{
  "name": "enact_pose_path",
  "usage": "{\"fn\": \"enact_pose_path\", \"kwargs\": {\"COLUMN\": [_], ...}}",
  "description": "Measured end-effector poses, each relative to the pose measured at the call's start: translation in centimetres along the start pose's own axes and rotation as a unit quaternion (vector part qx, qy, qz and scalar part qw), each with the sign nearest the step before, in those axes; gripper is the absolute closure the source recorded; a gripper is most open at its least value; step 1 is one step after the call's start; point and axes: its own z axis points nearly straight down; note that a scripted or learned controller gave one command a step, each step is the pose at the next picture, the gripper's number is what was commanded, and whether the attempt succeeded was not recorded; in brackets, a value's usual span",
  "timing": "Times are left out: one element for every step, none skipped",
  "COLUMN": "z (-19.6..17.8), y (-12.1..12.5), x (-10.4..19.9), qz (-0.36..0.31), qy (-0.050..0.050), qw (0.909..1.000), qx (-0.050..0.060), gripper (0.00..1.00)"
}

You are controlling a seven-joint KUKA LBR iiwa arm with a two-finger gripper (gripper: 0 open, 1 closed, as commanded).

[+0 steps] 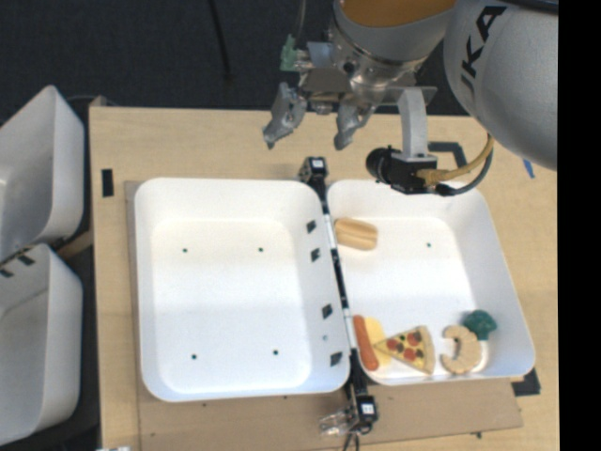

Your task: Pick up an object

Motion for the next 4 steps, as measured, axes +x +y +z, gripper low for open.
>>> {"fn": "enact_pose_path", "kwargs": {"z": [-4.0, -8.6, -10.0, -4.8], "y": [-2.7, -7.7, -9.8, -10.1], "x": [2.5, 8.5, 9.4, 2.8], "qz": [0.003, 0.001, 0.004, 0.009], "qy": [-0.003, -0.002, -0.004, -0.005], "qw": [1.0, 1.0, 1.0, 0.9999], "qx": [0.006, 0.007, 0.007, 0.011], "gripper": [0.0, 0.0, 0.0, 0.0]}}
